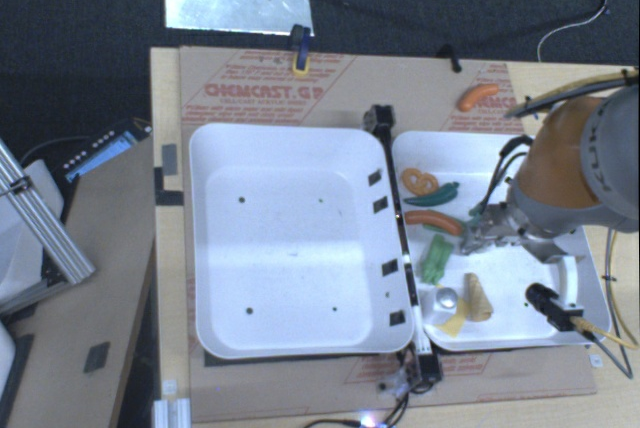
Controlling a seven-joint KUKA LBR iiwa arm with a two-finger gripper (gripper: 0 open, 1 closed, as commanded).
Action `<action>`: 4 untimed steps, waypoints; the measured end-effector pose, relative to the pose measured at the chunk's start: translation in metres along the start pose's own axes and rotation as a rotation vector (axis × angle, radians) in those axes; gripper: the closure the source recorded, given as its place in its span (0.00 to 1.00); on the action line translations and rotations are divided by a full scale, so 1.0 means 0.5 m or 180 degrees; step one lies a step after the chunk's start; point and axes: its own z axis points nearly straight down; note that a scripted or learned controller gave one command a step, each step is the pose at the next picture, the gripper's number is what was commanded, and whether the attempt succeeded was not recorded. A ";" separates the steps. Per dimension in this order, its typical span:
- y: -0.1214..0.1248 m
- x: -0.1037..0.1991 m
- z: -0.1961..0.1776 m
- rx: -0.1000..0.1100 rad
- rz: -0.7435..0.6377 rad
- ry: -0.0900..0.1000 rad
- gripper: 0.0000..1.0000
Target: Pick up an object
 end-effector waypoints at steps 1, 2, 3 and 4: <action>0.108 0.028 0.000 0.0001 -0.0023 0.0010 1.00; -0.053 0.063 0.003 0.0040 -0.0003 0.0019 1.00; 0.062 0.224 -0.342 -0.0050 -0.0048 0.0021 1.00; -0.029 0.331 -0.192 0.0047 -0.0031 0.0022 1.00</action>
